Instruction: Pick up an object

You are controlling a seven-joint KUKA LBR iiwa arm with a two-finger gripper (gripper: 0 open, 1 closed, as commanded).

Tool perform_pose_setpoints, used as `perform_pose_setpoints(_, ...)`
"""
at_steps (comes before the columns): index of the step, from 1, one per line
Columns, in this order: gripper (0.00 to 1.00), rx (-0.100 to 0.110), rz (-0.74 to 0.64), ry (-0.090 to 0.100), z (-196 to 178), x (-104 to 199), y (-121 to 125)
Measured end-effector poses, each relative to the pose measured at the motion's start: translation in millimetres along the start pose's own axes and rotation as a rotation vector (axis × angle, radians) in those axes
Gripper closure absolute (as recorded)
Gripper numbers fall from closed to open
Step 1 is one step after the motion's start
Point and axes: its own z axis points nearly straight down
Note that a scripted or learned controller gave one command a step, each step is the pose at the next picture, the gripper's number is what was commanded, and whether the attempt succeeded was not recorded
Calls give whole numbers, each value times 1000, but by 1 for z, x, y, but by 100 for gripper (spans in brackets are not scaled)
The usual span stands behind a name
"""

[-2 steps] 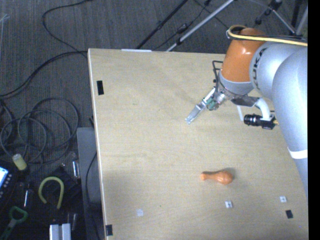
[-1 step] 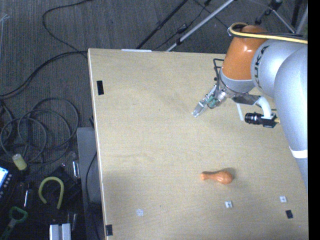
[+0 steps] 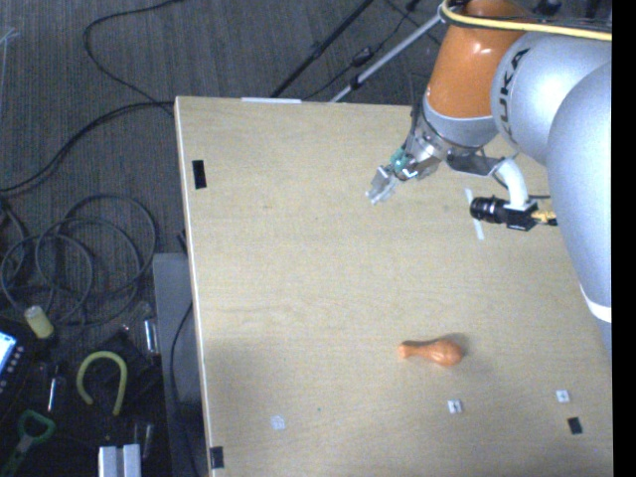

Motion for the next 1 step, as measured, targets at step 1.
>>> perform_pose_setpoints(1,100,2,-156,0,0,-2,-34)
